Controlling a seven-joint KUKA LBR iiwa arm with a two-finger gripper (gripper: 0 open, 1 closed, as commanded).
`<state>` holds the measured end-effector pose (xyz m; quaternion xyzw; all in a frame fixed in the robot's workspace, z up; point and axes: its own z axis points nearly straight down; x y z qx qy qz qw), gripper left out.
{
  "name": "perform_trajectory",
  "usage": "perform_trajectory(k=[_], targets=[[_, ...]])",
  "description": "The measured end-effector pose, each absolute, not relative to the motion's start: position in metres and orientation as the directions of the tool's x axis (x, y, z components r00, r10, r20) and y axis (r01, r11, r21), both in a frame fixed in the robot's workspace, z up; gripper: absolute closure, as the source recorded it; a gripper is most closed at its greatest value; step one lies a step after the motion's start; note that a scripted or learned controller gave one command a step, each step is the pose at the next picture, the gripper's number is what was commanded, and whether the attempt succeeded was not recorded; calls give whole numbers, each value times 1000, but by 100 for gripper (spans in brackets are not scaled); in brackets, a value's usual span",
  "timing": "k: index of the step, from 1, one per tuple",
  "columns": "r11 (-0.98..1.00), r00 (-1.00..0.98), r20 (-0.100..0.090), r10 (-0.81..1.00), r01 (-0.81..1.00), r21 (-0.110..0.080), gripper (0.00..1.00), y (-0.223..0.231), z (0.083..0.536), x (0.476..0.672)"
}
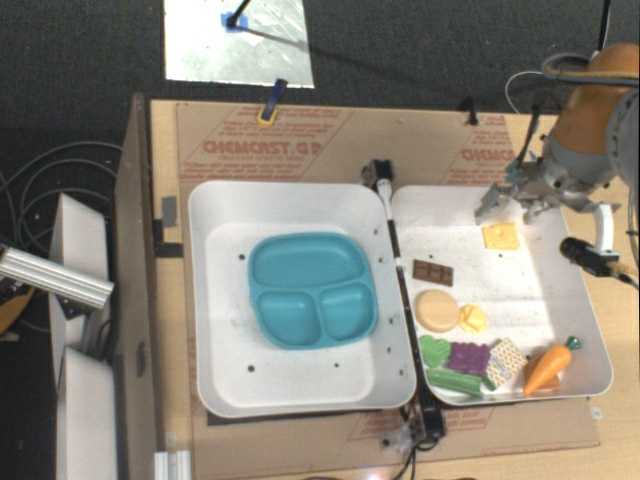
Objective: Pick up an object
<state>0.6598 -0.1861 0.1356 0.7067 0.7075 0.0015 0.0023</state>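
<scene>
A bench seen from above at a slant holds two shallow white bins side by side. Nearest the camera, along the front edge of the right white bin (560,298), lie several toy foods: an orange plastic carrot with a green top (551,365) in the front right corner, then leftwards a small patterned pale block (506,360), a purple bumpy grape-like piece (468,356) and a green leafy vegetable piece (443,365) at the front left. Just behind them sit a round beige biscuit-like disc (437,310) and a small yellow lumpy piece (472,318), touching or nearly so. Further back lies a flat brown chocolate bar (433,272), and beyond it a flat yellow cheese square (501,236).

The left white bin (215,268) holds a teal plastic divided tray (312,289) with three compartments.

At the far right, the grey arm with its orange band reaches in, and its two-finger gripper (512,196) hangs over the back of the right bin, just behind the cheese square. The fingers appear spread apart, with nothing between them.

Behind the bins lies a brown cardboard sheet with red lettering (270,143).
</scene>
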Motion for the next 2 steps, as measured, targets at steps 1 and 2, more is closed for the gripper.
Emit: perform_trajectory(k=[1,2], targets=[[2,-2,-2,1000,1000,1,0,-199,82,669],[4,-4,-6,1000,1000,18,100,-200,102,673]])
